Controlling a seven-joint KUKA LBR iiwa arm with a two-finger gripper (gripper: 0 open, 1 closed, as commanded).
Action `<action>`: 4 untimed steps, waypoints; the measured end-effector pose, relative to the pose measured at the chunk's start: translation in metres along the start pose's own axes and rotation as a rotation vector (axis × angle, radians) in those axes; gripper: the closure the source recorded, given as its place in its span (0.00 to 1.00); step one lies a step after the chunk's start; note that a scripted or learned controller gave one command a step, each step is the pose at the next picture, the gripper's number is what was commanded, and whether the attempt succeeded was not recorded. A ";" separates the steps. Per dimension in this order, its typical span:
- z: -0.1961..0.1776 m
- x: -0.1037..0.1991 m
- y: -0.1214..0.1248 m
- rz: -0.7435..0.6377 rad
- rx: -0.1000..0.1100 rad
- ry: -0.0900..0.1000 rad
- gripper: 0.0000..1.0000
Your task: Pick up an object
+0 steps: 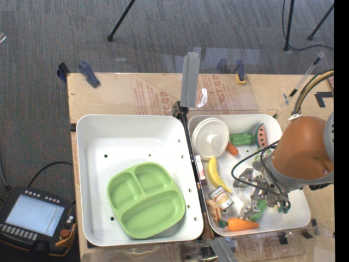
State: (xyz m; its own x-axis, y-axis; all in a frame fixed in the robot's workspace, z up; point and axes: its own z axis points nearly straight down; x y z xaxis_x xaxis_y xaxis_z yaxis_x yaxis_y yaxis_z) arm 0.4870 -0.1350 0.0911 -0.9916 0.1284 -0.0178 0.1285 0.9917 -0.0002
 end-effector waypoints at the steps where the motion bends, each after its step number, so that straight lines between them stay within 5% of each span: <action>1: 0.004 -0.072 -0.055 0.125 0.000 0.015 0.00; 2: 0.003 -0.015 -0.063 0.292 0.001 0.017 0.00; 3: 0.005 -0.044 -0.068 0.209 0.000 0.018 0.00; 4: 0.004 0.000 -0.076 0.274 0.001 0.017 0.00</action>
State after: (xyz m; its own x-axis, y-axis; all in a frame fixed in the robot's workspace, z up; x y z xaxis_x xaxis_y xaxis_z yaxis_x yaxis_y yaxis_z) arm 0.4774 -0.2101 0.0874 -0.9201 0.3917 -0.0007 0.3917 0.9201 0.0012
